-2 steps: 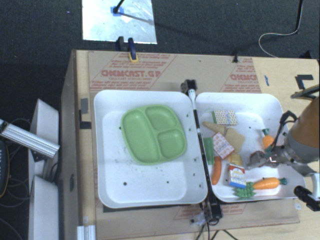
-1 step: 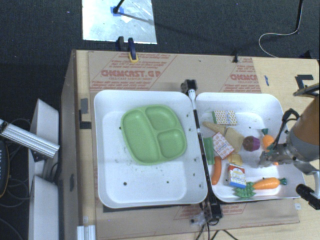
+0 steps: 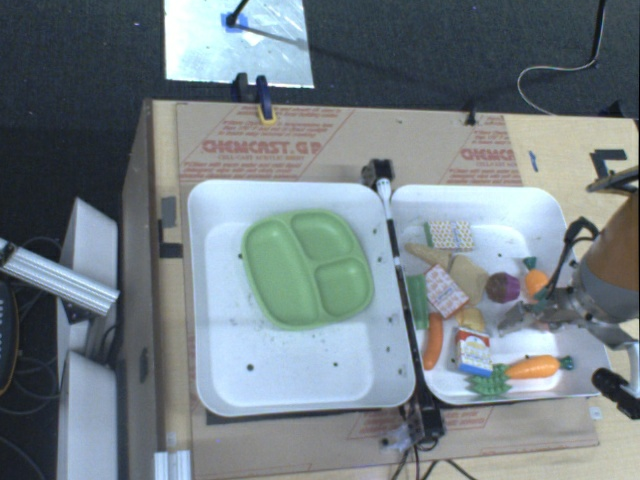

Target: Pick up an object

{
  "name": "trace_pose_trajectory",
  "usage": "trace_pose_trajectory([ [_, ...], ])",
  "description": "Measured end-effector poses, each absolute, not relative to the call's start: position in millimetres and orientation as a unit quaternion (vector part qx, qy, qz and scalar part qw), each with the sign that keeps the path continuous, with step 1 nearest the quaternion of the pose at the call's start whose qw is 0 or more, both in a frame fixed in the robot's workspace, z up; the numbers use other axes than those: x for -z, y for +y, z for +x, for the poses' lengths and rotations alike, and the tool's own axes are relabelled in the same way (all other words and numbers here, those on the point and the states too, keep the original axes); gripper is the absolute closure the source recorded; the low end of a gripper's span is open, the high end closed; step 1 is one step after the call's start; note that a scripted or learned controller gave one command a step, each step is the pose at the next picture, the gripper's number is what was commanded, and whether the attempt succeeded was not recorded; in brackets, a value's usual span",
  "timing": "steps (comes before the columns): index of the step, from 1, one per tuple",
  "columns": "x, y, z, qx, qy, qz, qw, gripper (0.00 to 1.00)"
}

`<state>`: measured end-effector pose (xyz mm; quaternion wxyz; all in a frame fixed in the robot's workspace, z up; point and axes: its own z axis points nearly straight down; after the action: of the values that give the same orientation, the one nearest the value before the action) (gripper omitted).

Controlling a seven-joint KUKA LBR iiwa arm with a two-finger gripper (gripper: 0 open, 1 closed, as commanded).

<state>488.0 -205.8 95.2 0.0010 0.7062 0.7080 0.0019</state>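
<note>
Toys of light plastic food filled the right bin (image 3: 545, 208), and any one of them would have served the task. By their look they were stiff, hollow and smooth, so likely to slip from a poor pinch but not to break.

The carrot with green leaves (image 3: 530, 368) lay near the front wall; its long tapered body would best be taken across the middle, where it was thickest. A second, plainer carrot (image 3: 433, 341) lay against the divider, harder to reach with the wall just beside it. The purple round piece (image 3: 503, 287) and the small orange ball (image 3: 537, 280) sat close together and would probably roll under a closing grip. The small red and white carton (image 3: 472, 349), flat-sided, seemed the surest hold, taken across its narrow faces.

Counted: two carrots, one purple piece, one orange ball, one carton, one dotted card-like box (image 3: 450, 235), one checked packet (image 3: 446, 291), one pale wedge (image 3: 440, 258), though the heap hid some edges. Two white bins stood on the table (image 3: 300, 138); the left bin (image 3: 300, 378) held one green divided tray (image 3: 308, 267).

The gripper (image 3: 530, 313) hung low over the right bin's far right side, near the orange ball. Whether the fingers were spread or closed could not be told, and nothing was seen held.
</note>
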Motion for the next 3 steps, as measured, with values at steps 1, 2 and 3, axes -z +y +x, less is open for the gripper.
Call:
trace_pose_trajectory([
  [1,-84,-142,499.8,-0.001,0.709,0.706,0.0,0.0],
  [2,-95,-143,500.7,-0.0016,0.709,0.706,0.001,1.0],
  [3,-95,-143,500.6,-0.0016,0.709,0.706,0.001,0.0],
])
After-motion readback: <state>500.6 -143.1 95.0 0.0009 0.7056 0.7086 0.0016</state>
